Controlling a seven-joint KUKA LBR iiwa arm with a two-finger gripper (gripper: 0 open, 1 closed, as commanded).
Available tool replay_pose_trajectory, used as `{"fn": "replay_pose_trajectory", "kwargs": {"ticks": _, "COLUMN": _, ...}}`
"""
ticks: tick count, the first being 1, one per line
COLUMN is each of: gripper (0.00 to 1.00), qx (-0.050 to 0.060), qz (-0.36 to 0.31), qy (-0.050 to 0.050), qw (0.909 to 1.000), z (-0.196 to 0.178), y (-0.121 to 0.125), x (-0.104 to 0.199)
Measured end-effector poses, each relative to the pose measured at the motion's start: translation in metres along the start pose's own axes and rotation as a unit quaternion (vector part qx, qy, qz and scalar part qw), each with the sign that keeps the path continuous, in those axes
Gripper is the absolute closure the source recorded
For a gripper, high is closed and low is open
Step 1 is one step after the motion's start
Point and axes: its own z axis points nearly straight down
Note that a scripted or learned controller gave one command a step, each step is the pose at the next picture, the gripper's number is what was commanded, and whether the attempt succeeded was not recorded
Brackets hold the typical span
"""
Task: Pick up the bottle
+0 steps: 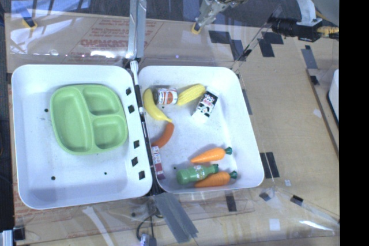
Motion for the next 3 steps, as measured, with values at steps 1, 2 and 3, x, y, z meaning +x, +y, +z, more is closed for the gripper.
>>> {"fn": "replay_pose_trajectory", "kwargs": {"ticks": 1, "gripper": 1.0, "qx": 0.002, "qz": -0.159, "qy": 0.001, "qw": 0.9874, "z": -0.004, "y": -0.016, "x": -0.018}}
{"fn": "replay_pose_trajectory", "kwargs": {"ticks": 2, "gripper": 1.0, "qx": 0.003, "qz": -0.327, "qy": 0.002, "qw": 0.9449, "z": -0.004, "y": 0.001, "x": 0.014}}
{"fn": "replay_pose_trajectory", "kwargs": {"ticks": 3, "gripper": 1.0, "qx": 0.004, "qz": -0.309, "qy": 0.003, "qw": 0.951, "z": 0.196, "y": -0.002, "x": 0.05}}
